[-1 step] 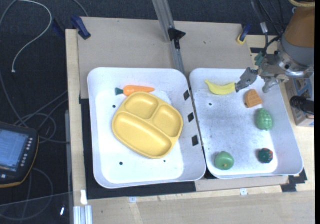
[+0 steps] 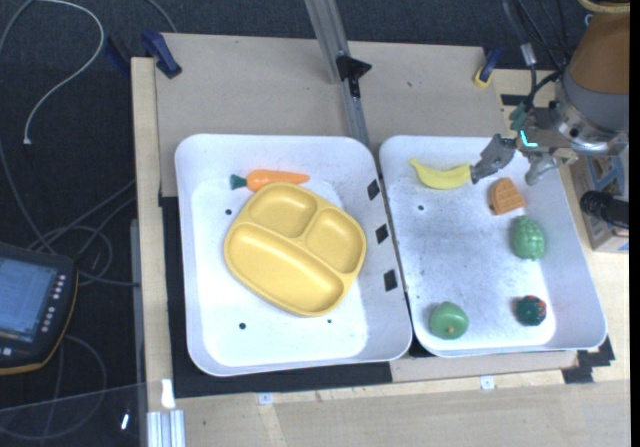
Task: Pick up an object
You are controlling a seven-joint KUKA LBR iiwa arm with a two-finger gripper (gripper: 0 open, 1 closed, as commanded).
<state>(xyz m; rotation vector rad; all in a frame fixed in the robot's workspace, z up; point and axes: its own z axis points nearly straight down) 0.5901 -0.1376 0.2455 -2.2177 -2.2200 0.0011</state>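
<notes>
Green apple sits at the near edge of the right bin, closest to camera. Gripper hangs over that bin's far end, jaws spread wide and gripping nothing; left finger tip just beside the banana, right finger past the orange waffle-like piece. Banana's long axis runs across the bin, ends curving up toward the far rim. Wrist partly cut off at frame right. Green lumpy item and dark red-green item are hard to identify. Left of the right bin: yellow divided plate, carrot.
</notes>
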